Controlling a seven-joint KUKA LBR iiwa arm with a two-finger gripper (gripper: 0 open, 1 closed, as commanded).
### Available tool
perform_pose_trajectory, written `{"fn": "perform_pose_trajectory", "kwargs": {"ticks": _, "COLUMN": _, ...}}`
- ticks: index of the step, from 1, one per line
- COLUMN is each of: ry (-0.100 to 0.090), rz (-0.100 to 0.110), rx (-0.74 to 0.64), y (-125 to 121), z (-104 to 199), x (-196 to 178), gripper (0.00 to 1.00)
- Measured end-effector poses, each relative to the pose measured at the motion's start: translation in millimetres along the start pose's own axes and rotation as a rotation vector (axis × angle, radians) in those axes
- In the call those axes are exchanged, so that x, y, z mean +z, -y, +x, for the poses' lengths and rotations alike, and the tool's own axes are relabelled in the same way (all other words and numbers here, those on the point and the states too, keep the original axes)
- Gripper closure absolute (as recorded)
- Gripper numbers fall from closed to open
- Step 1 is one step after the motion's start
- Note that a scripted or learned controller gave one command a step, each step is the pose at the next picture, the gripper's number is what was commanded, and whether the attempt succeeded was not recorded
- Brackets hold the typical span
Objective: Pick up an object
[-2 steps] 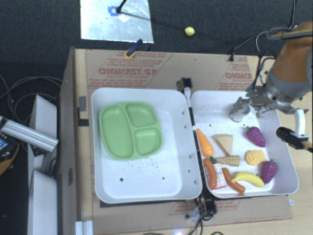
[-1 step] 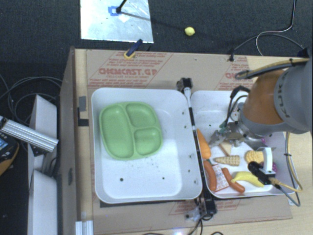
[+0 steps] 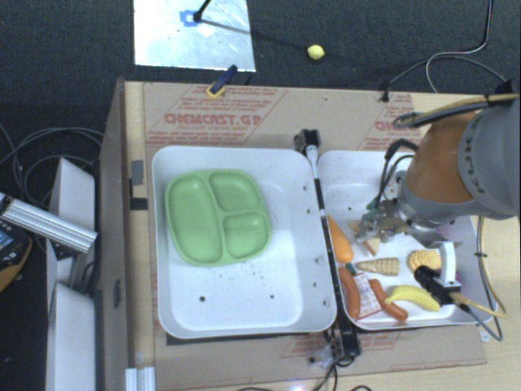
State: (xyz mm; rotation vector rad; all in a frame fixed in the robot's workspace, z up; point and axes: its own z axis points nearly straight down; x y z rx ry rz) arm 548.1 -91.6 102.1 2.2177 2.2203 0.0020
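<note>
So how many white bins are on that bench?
2: the left bin holds a green divided plate; the right bin holds toy food, under the arm.

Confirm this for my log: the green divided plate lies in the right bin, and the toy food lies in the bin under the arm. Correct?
Not quite. The camera view shows the green divided plate in the left bin; the toy food, including the banana and carrot, does lie in the right bin under the arm.
</note>
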Motion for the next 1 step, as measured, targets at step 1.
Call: {"fn": "perform_pose_trajectory", "kwargs": {"ticks": 1, "ry": -0.002, "rz": -0.001, "rx": -0.003, "y": -2.3, "z": 52.7, "x": -117.2, "gripper": 1.0}}
